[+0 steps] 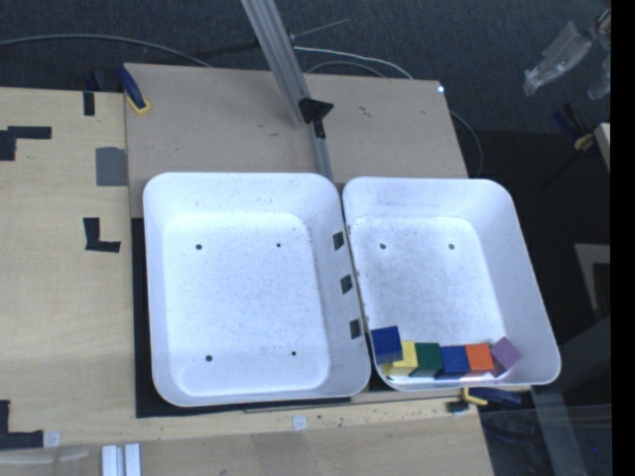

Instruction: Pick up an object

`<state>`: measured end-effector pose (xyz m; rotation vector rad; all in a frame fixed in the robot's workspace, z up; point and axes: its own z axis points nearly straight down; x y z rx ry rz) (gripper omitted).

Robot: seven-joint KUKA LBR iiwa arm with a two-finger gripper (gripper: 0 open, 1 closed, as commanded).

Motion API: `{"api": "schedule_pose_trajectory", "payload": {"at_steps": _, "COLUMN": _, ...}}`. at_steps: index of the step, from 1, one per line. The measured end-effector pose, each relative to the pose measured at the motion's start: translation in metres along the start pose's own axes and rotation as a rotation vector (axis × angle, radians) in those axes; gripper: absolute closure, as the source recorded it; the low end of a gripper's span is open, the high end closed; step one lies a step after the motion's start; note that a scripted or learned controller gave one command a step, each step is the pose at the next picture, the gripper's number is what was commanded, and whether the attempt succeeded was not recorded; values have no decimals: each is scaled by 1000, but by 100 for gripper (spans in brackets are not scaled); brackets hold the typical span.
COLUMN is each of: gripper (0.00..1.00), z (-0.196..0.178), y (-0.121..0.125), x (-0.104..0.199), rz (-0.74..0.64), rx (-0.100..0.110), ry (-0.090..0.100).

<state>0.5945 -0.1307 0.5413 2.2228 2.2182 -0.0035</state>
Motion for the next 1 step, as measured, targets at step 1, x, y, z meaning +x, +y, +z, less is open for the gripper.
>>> {"api": "schedule_pose_trajectory", "payload": {"at_steps": 1, "gripper": 0, "z": 1, "y": 67, "x": -23, "rz": -2, "rx": 1, "ry": 0}}
